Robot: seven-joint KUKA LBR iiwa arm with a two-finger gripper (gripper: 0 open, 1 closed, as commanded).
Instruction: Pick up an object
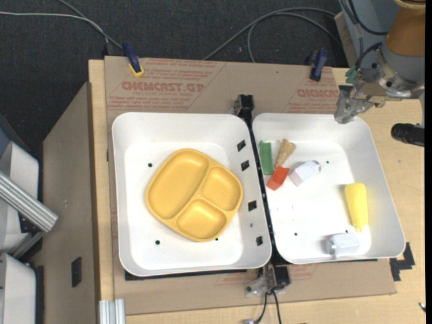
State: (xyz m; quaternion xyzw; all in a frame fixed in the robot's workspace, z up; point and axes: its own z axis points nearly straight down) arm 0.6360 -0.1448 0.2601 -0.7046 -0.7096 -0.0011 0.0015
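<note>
I have the gripper (345,113) parked over the right bin's (378,181) far rim, clear of the yellow bottle (356,205), though I cannot tell its jaw state

One fixed camera looks down from above at a slant and takes in the whole table (202,79). Both white bins lie in the frame, the left bin (128,201) and the right bin (378,181), at middle distance. The arm (398,25) enters at the upper right corner.
</note>
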